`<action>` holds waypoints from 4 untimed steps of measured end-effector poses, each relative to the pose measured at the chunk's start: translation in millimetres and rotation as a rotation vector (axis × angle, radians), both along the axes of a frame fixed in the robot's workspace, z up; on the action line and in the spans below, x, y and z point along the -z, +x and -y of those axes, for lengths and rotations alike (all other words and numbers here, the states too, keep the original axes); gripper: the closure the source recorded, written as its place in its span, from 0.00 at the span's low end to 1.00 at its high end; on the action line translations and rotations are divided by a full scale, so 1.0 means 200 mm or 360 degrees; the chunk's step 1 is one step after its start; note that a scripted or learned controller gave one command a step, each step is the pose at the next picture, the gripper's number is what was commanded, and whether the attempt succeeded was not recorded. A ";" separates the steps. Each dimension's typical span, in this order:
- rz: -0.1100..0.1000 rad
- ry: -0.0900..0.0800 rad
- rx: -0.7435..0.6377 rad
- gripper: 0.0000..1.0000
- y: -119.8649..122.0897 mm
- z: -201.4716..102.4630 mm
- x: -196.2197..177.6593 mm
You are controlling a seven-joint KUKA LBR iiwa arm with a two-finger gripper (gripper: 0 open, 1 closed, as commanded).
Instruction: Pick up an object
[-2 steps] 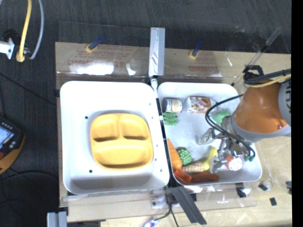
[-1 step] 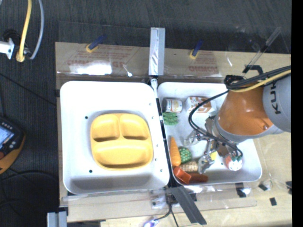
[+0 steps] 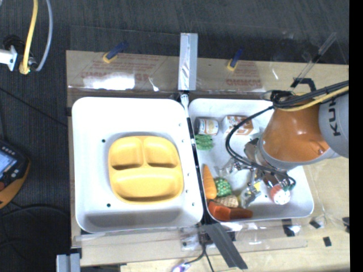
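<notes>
The right bin [image 3: 300,208] holds several small toy foods. An orange carrot [image 3: 209,181], a green vegetable [image 3: 223,186], a corn cob [image 3: 228,200] and a red piece [image 3: 228,212] lie along its front left. A small can [image 3: 207,127], a bread-like item [image 3: 237,123] and a green leafy piece [image 3: 203,141] sit near the back. A red and white round item [image 3: 280,194] lies at the front right. My gripper [image 3: 253,181] is down inside this bin, under the orange wrist band [image 3: 295,134], just right of the green vegetable.
The left bin [image 3: 91,118] holds a yellow divided tray [image 3: 146,168]. A metal divider [image 3: 191,152] separates the two bins. Black cables [image 3: 241,130] loop from the wrist over the right bin's back half. Clips and plastic sheeting line the bench's far edge.
</notes>
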State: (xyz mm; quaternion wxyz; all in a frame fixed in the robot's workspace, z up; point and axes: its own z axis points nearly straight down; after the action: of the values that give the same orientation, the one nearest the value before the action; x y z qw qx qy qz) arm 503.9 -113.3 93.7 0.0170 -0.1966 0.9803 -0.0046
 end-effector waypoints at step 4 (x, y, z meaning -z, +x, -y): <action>-0.0046 0.0014 0.0388 1.00 0.63 -0.15 -0.90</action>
State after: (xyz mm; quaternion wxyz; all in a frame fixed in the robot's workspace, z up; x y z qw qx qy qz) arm 630.4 -84.0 273.8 0.0029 -0.0760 0.9971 0.0007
